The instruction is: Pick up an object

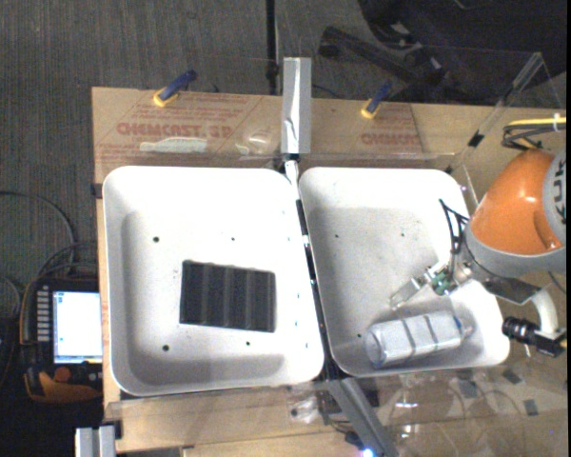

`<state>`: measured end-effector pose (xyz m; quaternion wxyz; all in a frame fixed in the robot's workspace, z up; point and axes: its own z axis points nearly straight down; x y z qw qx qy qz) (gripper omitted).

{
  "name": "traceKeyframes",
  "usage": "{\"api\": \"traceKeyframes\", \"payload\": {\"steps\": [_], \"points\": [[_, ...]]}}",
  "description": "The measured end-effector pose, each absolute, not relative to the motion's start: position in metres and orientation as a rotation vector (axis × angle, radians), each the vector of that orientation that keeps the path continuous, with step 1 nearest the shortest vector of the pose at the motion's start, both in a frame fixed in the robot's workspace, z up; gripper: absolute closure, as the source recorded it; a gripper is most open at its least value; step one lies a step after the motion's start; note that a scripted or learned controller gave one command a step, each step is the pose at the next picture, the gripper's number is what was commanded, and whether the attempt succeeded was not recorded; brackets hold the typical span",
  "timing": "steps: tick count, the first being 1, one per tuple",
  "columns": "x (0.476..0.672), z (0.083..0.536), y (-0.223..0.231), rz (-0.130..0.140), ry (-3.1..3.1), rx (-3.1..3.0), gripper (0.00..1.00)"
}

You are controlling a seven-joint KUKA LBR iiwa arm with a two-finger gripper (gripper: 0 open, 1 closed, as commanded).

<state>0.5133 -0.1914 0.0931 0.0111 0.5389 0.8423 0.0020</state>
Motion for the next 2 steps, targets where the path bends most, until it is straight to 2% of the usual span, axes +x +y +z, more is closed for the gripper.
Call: {"api": "traceKeyframes", "payload": {"steps": [1, 2], "points": [[0.556, 0.096, -0.214, 0.01, 2.248, 2.201, 0.0], [0.606, 0.093, -0.215, 0.018, 2.36, 2.065, 0.0]]}}
